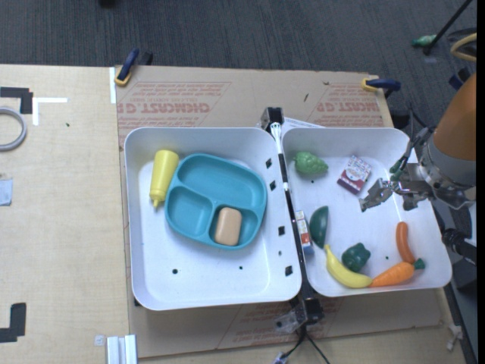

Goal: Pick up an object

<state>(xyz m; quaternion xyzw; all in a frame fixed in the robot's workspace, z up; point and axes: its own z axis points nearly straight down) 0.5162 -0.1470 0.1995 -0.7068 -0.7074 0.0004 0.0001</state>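
Observation:
My gripper (391,193) hangs over the right side of the right bin (338,141), open, with nothing between its fingers. One fingertip (373,197) points left toward a red and white packet (354,174). Just below the gripper lies an orange sausage (402,241). Along the bin's front sit a carrot (394,274), a dark green pepper (355,256) and a yellow banana (345,271). A dark green oval fruit (319,224) lies near the left wall, and a light green leafy piece (310,164) is at the back.
The left bin (204,287) holds a blue divided tray (216,201) with a tan block (227,226) in one compartment, and a yellow bottle (161,174) beside it. Both bins rest on cardboard (227,101) held by clamps.

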